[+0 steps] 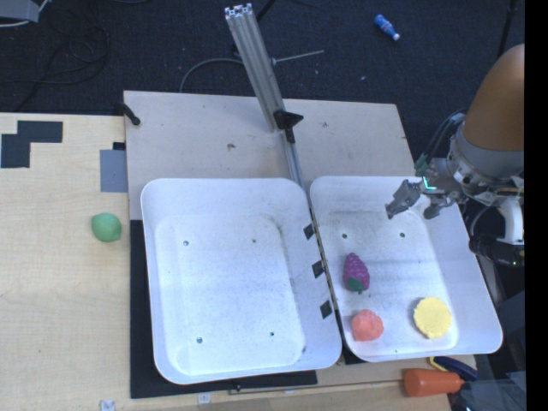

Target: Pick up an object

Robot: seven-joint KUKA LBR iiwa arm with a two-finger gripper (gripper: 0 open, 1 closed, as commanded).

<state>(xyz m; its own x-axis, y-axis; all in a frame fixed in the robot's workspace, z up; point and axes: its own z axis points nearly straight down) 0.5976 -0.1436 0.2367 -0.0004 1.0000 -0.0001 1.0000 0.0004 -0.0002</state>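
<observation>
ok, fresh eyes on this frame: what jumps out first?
Three bright objects cluster in the right bin: a purple fruit, a red-orange piece and a yellow piece. The gripper hovers over that bin's far end. A green ball lies alone on the bench, left.

This is a robotics lab, no question. A bare plywood bench (214,135) carries two shallow white bins (163,195) clipped side by side on a black mat. An aluminium extrusion post (257,62) rises from the board's back edge. Loose cables (86,24) trail across dark carpet (411,67) behind it. At the right, an industrial arm (492,118) with an orange band leans in. The bins hold toy fruit props: a purple piece (356,273), a red one (366,324), a yellow one (432,316).
</observation>
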